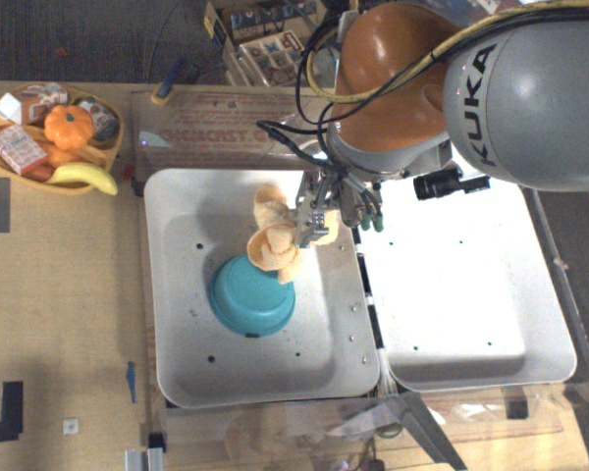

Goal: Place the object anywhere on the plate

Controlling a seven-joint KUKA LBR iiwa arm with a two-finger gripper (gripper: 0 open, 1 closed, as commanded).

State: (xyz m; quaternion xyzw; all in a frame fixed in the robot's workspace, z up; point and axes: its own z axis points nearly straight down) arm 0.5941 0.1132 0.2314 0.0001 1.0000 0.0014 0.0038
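1. Hanging over the left bin (177, 292), near its right wall: the gripper (314, 226), reached in from the right.
2. Clamped on a tan, crumpled object (275, 234), with one edge of it between the fingertips.
3. Drooping from there, with the object's lower end touching the back rim of the teal plate (252, 298).
4. Sitting near the bin's middle: the plate, with bare white floor left, front and right of it.
5. Lying alongside: the right bin (471, 292), white floor open.
6. Resting well apart at far left on the bench: a fruit basket (49, 145).
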